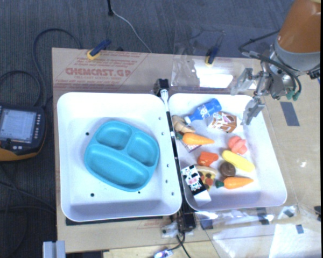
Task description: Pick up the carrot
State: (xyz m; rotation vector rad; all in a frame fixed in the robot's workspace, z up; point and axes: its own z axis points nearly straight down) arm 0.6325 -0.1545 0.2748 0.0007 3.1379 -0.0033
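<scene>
Two orange plastic carrots (197, 139) (238, 182) lie in the right white bin (274, 171), so the two-finger gripper (251, 112), fingers spread at its upper right rim, should descend squarely over one.

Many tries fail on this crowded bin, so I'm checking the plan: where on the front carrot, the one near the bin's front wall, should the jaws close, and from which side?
Probably the thick orange middle of the front carrot, from straight above. It lies flat, its length running left to right, so the jaws should span its narrow width front to back. The brown ball and banana crowd its far side.
</scene>
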